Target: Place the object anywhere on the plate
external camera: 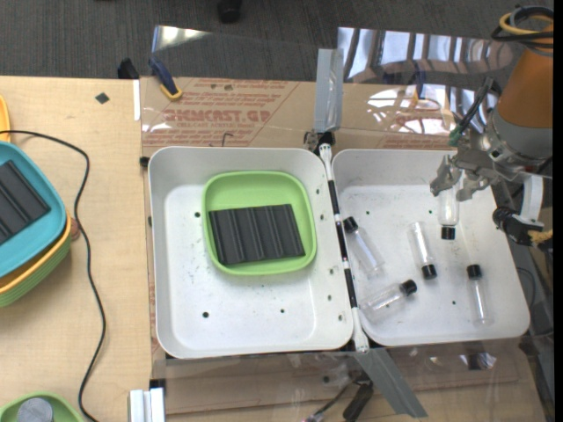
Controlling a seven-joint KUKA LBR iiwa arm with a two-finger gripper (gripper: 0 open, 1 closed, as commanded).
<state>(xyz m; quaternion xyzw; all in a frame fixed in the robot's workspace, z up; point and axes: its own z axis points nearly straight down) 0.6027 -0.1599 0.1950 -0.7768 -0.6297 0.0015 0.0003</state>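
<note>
A green square plate with a dark ribbed insert sits in the left white bin. Several clear tubes with black caps lie in the right bin. One is at the left, one in the middle, one near the front and one at the right. My gripper hangs over the back right of that bin, its fingers spread open. Another clear tube, cap toward the front, lies just below the fingertips. Nothing is visibly clamped between them.
The ridge where the two bins meet runs between the plate and the tubes. Clear plastic sheeting and cardboard lie behind the bins. A teal tray stack and a black cable lie on the wooden table at the left.
</note>
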